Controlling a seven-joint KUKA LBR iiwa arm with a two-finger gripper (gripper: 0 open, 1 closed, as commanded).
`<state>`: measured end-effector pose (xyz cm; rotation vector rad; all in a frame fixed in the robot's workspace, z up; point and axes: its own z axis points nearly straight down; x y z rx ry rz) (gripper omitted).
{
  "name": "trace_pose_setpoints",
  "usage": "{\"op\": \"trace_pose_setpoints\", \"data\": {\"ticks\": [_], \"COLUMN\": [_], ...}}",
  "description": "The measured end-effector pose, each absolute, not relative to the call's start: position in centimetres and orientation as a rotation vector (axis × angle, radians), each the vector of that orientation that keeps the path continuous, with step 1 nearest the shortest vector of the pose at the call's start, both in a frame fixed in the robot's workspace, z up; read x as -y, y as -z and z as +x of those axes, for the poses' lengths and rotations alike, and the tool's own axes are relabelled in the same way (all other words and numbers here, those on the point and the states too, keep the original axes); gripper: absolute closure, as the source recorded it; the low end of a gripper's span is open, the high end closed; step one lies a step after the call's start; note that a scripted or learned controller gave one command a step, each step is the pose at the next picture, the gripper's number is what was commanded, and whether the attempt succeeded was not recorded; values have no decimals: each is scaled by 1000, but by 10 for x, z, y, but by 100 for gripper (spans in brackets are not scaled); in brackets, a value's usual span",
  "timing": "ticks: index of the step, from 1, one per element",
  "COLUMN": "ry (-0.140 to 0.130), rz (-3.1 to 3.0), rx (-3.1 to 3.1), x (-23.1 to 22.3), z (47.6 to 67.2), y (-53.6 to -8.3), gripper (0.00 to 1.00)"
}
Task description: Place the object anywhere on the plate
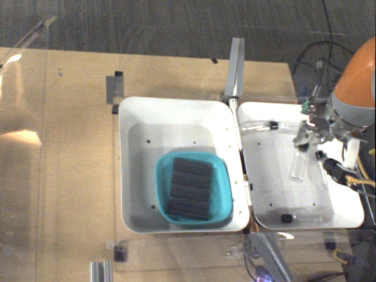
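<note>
Plate (222,175), teal, lower left bin (135,157): your dark ridged object (190,188) lies on it, bare rim all round; gripper (301,157) over right bin (264,175), jaw state indiscernible

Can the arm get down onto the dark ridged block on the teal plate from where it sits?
Probably yes. The dark ridged block lies uncovered on the teal plate in the left bin, nothing above it. The hand is over the right bin.
</note>
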<state>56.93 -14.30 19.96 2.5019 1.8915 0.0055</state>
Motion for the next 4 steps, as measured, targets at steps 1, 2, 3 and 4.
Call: {"op": "trace_pose_setpoints", "data": {"ticks": [1,2,3,4], "ry": [-8,-8,-4,-5], "rz": [2421,2277,2224,2224], "rx": [-1997,-2159,-2216,-2216], "x": [28,-15,-25,-25], "z": [568,488,534,534], "y": [-210,-257,-184,-185], "gripper": [100,100,100,0]}}
